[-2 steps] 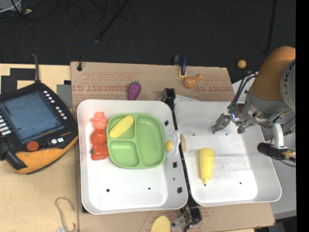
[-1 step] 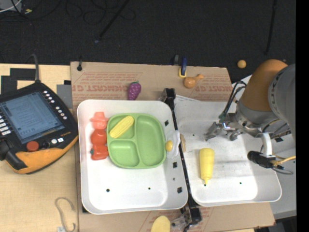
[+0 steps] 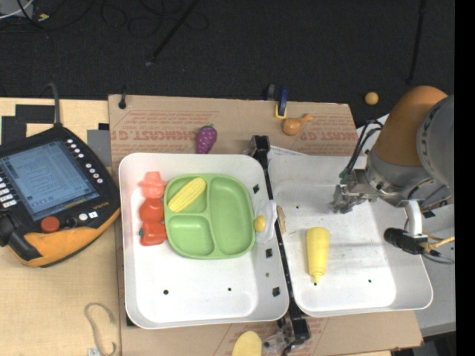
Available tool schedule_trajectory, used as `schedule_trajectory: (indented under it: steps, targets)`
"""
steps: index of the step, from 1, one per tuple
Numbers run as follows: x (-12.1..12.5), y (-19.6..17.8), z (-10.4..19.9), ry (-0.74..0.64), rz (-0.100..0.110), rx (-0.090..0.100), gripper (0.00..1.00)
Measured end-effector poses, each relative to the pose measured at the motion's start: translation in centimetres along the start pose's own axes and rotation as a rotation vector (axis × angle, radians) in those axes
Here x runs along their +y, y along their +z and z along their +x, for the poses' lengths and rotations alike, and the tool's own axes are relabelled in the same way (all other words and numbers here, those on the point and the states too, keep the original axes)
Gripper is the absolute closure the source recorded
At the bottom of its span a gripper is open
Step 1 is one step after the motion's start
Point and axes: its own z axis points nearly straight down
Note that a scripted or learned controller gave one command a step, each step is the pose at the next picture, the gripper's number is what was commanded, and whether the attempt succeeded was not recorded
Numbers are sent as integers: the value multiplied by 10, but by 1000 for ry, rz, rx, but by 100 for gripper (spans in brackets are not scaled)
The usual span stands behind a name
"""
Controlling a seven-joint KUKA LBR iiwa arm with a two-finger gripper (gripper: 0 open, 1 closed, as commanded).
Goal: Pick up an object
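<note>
A yellow squeeze bottle (image 3: 317,252) lies in the right bin (image 3: 401,291), nozzle toward the front. My gripper (image 3: 344,201) hangs over the right bin's back half, up and right of the bottle, with nothing visibly between its fingers. In the left bin (image 3: 193,295) a green divided plate (image 3: 223,225) holds a yellow corn cob (image 3: 185,193). A red-orange toy bottle (image 3: 151,210) lies left of the plate. A small yellow piece (image 3: 260,224) rests at the plate's right edge.
A purple grape bunch (image 3: 206,138) and an orange pear-shaped toy (image 3: 295,124) lie on the cardboard behind the bins. A teach pendant (image 3: 52,191) sits at the left. A yellow object (image 3: 247,343) lies in front of the bins.
</note>
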Motion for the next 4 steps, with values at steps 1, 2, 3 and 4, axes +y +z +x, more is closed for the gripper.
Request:
schedule_trajectory:
  steps: [1,2,3,4]
  targets:
    - [-3,-47,7,1,-5,-2,100]
    - [4,-109,8,2,-7,-2,100]
    - [4,-125,6,2,-3,-1,100]
    - [-16,-129,49,1,1,0,100]
